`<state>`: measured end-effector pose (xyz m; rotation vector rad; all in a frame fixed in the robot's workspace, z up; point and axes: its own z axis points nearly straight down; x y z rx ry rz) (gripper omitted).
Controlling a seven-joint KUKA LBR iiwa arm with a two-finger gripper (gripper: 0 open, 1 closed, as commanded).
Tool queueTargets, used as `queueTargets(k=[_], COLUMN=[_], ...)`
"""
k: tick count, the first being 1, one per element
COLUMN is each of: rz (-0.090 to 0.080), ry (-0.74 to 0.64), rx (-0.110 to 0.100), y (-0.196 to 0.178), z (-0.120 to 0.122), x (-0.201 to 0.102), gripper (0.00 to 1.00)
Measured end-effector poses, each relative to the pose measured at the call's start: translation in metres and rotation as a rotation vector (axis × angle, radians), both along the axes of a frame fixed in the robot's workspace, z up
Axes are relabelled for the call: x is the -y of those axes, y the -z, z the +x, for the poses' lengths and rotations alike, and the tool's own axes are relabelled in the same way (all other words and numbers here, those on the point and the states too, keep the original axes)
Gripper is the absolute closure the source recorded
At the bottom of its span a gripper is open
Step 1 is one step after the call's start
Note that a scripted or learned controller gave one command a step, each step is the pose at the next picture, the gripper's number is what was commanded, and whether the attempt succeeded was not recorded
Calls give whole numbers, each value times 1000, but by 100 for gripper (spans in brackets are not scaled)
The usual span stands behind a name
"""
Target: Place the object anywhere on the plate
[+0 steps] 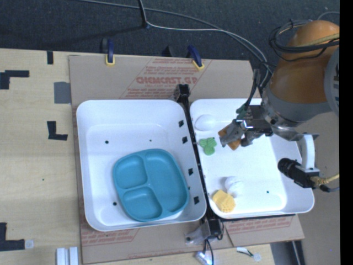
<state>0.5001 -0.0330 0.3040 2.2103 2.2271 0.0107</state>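
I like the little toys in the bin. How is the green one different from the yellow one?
The green toy is smaller than the yellow toy. The green toy lies at the right bin's left wall, midway up; the yellow toy lies near the bin's front left corner, beside a white thing. Both lie in the right bin.

This is a robotics lab or test cell. The tabletop (33, 164) is bare plywood marked with black tape pieces (54, 131), and a cardboard sheet (160, 79) is fixed to it with spring clamps (110, 53) (one at each far corner). Two white bins (94, 120) sit side by side on it, cables (182, 21) trail across the dark floor, and a grey-and-orange industrial arm (303, 70) reaches in.
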Motion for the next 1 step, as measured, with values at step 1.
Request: queueTargets(k=[1], rz=[-1], ry=[3], rx=[-4], y=[-60], z=[16], x=[-78], gripper=[100])
